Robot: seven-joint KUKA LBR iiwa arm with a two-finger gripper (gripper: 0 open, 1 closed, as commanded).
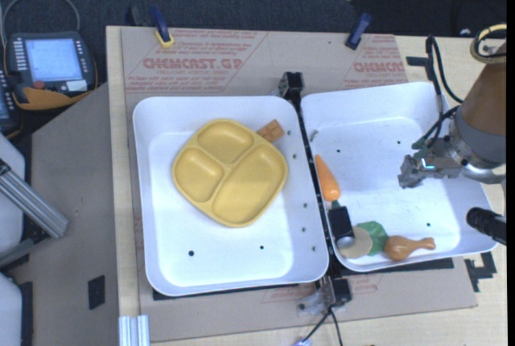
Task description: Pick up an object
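Here, a glossy three-compartment yellow plate (230,172) fills the left bin (161,256).

The brown protective sheet (241,55) covering the tabletop under the two bins carries red printed lettering. Behind the left bin the large line reads roughly "CHEMCAST G.P", with smaller red lines above and below it too fine to read. Behind the right bin the same print (378,59) repeats, partly cut off by the bin's rim. The handheld control pendant (50,63) at far left has a lit screen, its contents too small to read.
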